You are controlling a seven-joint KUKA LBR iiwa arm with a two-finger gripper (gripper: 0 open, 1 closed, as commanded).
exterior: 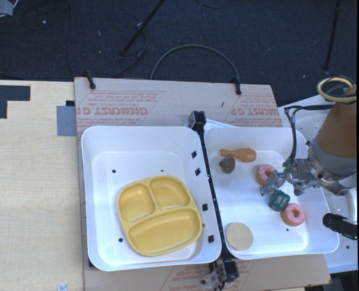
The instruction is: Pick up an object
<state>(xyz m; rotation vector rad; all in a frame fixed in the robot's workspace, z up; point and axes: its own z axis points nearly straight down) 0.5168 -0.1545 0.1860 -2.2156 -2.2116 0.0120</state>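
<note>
The step in hand looks like the approach: the grey arm with its orange band reaches in over the right edge of the right white plastic bin (325,247), and its metal two-finger gripper (281,183) hangs low over the bin's right half. Whether the gripper is open or closed cannot be told from this slant, and no object is seen clamped in it.

Just beside its tip lie a small teal block (279,199) and a pink ring-shaped doughnut toy (264,174); a second pink doughnut toy (293,214) sits nearer the bin's front right corner. The next move, I judge, calls for choosing one of these, centring above it and descending squarely, since they crowd together.
</note>
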